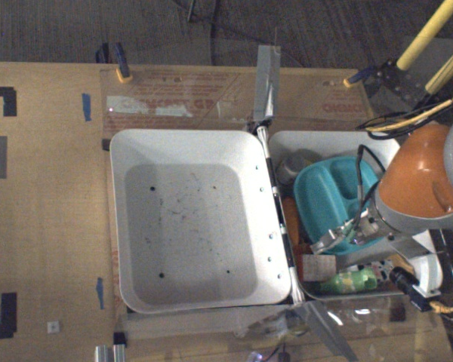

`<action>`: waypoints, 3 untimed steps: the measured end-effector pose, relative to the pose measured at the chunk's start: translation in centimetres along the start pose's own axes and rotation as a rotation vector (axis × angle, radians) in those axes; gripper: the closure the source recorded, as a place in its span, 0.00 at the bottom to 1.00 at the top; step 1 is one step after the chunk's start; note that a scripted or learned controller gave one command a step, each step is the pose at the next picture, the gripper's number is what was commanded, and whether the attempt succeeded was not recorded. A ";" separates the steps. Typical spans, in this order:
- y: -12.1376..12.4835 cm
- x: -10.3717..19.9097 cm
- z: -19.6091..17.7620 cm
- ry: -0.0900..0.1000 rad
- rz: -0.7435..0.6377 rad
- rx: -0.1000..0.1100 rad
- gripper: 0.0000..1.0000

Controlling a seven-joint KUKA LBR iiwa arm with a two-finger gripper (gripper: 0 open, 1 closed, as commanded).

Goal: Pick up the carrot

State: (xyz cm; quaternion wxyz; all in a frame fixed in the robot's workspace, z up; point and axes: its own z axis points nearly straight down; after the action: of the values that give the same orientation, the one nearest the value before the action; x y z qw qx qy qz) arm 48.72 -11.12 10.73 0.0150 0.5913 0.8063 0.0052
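One pincer (338, 238), low in the right bin (340, 138), over the near edge of a teal container (328, 194). Spread or pressed together: cannot tell from this slant. Nothing seen pinched in it.

Just beside it, toward the near wall: a brown block (318, 266) and a green bottle (351, 280). Farther back, a grey cup (293, 166) against the teal container.

Likely the carrot (288, 221): a thin orange sliver tight along the right bin's left wall, next to the divider shared with the left bin (128, 202). Partly hidden, so not certain. Apart from the pincer, off to its left in the view.

Step in hand, by judgement: approach, grasp not yet made. Next move calls for a shift toward that wall, then a descent with the closing line set across the sliver.

Long axis parallel to the wall, running far to near over the worktop (45, 202). Tip end and stalk end: too small to tell.
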 end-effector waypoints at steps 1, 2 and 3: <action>1.0 -6.0 1.6 0.011 0.090 0.019 0.00; 10.3 -8.9 1.9 0.006 0.189 0.019 0.00; 4.9 -1.6 1.6 0.005 0.170 0.015 0.00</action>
State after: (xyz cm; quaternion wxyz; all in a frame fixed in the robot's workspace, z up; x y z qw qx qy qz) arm 53.90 -11.18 9.25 0.0080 0.6577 0.7533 0.0021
